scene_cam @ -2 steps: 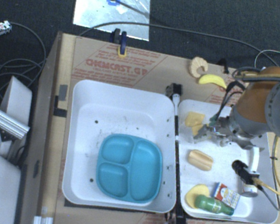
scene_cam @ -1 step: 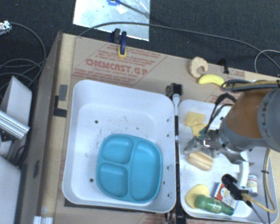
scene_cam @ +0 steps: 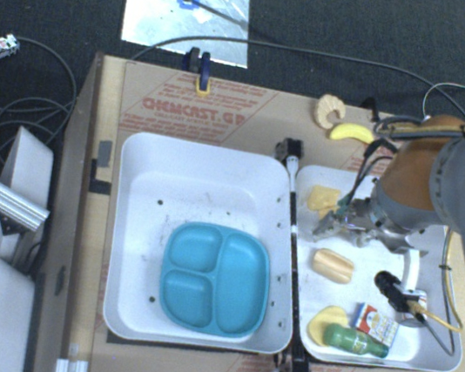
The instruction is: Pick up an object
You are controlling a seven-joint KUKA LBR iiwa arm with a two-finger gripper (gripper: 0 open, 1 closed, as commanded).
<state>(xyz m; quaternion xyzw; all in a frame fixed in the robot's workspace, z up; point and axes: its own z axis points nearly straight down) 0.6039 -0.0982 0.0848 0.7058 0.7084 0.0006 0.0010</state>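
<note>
Bun [scene_cam: 332,265]: light, soft, probably squashy; I'd pinch across its short sides; my gripper [scene_cam: 342,218] hovers near it, grip state unreadable.

The bench [scene_cam: 228,109] is a brown board with red print. Two white bins rest on it side by side: the left bin [scene_cam: 147,166] at about 8 o'clock, the right bin [scene_cam: 439,348] at 4 o'clock. At 1 o'clock, beyond the right bin, a banana [scene_cam: 351,134] lies just beside a beige ring [scene_cam: 329,110].
</note>
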